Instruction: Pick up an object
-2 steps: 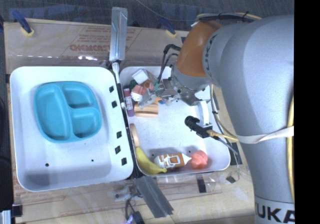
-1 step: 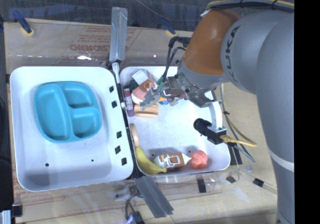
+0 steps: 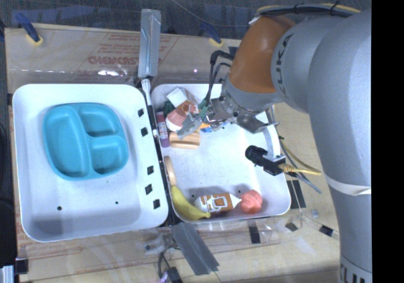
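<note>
Arm [image 3: 303, 60] reaches in from right, wrist low over far-left corner of right bin [image 3: 221, 162]. Gripper [image 3: 203, 114] sits down among cluster there: tan wooden block [image 3: 184, 141], reddish-white item [image 3: 182, 111], white packet [image 3: 175, 95]. Finger opening and any hold: cannot tell, tips lost in clutter. Near edge of same bin: banana [image 3: 184, 207], small bottle [image 3: 216, 202], pink ball [image 3: 251, 201], all apart from gripper. Left bin [image 3: 31, 206] holds blue divided tray [image 3: 85, 139]. Step judged: descent or grasp attempt at far cluster. Next: close on one item, lift straight up, confirm hold.
</note>
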Robot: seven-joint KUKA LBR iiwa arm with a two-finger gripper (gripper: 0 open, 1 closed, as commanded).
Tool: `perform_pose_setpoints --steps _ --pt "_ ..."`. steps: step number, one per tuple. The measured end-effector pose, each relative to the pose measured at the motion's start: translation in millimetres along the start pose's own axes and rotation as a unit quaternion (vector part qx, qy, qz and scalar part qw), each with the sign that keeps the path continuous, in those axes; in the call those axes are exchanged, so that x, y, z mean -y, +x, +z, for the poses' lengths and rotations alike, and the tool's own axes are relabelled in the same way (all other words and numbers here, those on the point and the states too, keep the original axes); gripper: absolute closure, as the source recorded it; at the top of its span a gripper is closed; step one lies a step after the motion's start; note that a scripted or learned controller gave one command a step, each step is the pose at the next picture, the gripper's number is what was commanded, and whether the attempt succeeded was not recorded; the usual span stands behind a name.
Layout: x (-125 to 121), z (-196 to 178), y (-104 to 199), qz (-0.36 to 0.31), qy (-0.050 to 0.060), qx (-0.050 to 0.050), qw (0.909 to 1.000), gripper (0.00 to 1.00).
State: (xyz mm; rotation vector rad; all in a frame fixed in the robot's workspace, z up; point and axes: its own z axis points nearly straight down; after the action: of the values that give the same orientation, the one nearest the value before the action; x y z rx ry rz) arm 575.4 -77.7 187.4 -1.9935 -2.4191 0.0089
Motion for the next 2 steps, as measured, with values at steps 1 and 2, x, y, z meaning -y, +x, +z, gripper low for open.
perform_pose_setpoints --steps 1,2 --pt "-21.3 89.4 -44.9 0.063 -0.001 -0.001 0.998 0.0" --pt "-21.2 79.7 -44.2 0.06 0.001 -0.002 0.9982 1.0"
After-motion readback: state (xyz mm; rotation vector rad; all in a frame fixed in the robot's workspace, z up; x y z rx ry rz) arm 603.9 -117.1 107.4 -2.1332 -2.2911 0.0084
